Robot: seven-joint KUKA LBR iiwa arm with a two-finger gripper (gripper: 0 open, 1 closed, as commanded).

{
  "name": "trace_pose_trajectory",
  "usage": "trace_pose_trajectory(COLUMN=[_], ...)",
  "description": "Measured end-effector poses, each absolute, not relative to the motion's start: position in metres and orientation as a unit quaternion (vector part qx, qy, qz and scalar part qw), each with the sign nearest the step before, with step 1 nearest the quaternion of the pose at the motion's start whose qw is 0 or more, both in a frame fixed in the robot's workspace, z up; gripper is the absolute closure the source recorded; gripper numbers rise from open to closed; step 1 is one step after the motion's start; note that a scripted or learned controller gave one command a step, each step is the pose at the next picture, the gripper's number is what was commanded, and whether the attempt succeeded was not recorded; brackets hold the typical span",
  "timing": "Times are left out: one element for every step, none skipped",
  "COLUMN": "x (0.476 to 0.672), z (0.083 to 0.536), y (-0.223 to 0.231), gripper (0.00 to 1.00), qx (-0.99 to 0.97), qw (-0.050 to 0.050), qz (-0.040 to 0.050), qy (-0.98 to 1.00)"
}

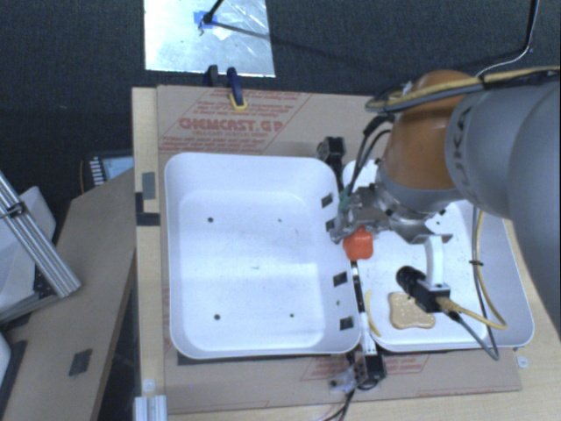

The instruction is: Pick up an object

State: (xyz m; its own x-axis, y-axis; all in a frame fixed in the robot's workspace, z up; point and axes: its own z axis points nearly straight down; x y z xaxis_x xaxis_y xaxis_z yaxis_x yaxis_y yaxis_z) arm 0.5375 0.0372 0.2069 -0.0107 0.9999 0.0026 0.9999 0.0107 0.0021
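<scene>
Two bins sit side by side on the counter [147,323], the left bin [254,270] at 9 o'clock of the right bin [513,323]. In the right bin, a small lump [358,246] lies close to the 9 o'clock wall, under the claw [355,226]. A flat piece [409,312] lies at 5 o'clock of the lump, near the front wall.

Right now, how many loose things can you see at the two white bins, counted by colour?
Orange lump: 1
Tan flat piece: 1
Total: 2
</scene>
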Motion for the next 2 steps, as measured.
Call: trace_pose_trajectory(x=[0.553,0.541], z=[0.272,0.257], y=[0.092,0.097], gripper=[1.0,1.0], qx=[-0.704,-0.705], qw=[-0.002,0.0], qz=[-0.0033,0.0], qy=[-0.71,-0.709])
